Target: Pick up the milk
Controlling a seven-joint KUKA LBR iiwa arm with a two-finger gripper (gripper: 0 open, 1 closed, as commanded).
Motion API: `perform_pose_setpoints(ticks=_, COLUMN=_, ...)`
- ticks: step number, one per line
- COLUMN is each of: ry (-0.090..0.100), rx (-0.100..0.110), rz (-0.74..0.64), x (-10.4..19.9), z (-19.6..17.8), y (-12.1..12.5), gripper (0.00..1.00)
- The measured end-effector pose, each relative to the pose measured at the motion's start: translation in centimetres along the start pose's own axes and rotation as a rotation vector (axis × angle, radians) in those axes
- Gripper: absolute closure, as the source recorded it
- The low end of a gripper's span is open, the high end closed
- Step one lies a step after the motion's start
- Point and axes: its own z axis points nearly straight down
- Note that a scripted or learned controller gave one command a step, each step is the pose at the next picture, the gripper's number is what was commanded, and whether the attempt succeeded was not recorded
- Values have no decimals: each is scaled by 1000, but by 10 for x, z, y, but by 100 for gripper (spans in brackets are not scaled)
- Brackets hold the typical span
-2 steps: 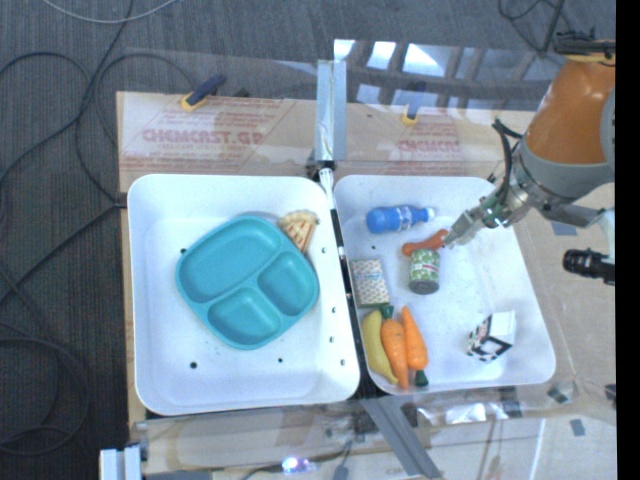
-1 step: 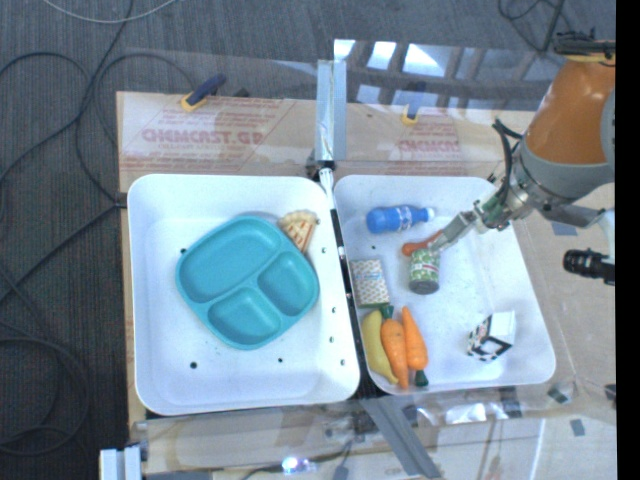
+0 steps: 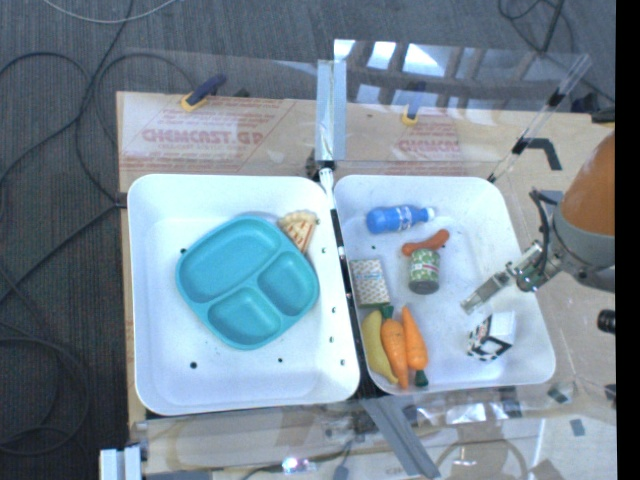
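Surface [image 3: 215, 133]: brown board carrying two shallow white bins side by side.

Left bin [image 3: 160, 368]: holds a blue divided tray [image 3: 248, 281] with three compartments, set roughly centre. A waffle-patterned wedge [image 3: 298, 229] lies at the tray's upper right edge, touching it.

Right bin [image 3: 520, 363]: holds the smaller items. Arm [image 3: 590, 203] enters from the right, orange band visible, over the bin's right rim.

Tool [image 3: 487, 292]: over the right part of the right bin, fingers pointing down-left; cannot tell whether they are apart or together. Nothing seen between them.

Blue bottle [image 3: 396, 218] lies on its side near the top. Two carrots [image 3: 404, 343] lie beside a yellow banana [image 3: 373, 341] at the lower left, touching. Patterned packet [image 3: 369, 281] sits by the left wall. Green can [image 3: 424, 270] stands near centre, a small orange sausage [image 3: 426, 241] just above it.

Milk [image 3: 491, 335]: small white carton with black markings, lower right of the right bin, just below the tool, apart from the other items.
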Motion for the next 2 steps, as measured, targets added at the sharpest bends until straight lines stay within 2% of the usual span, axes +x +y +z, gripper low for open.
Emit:
perform_pose_setpoints(ticks=1, ry=0, rx=-1, rz=-83, x=22, z=20, y=3, gripper=0)
perform_pose_setpoints(ticks=2, ry=-7, rx=-12, rz=-313, x=15, z=66, y=-24, gripper=0)
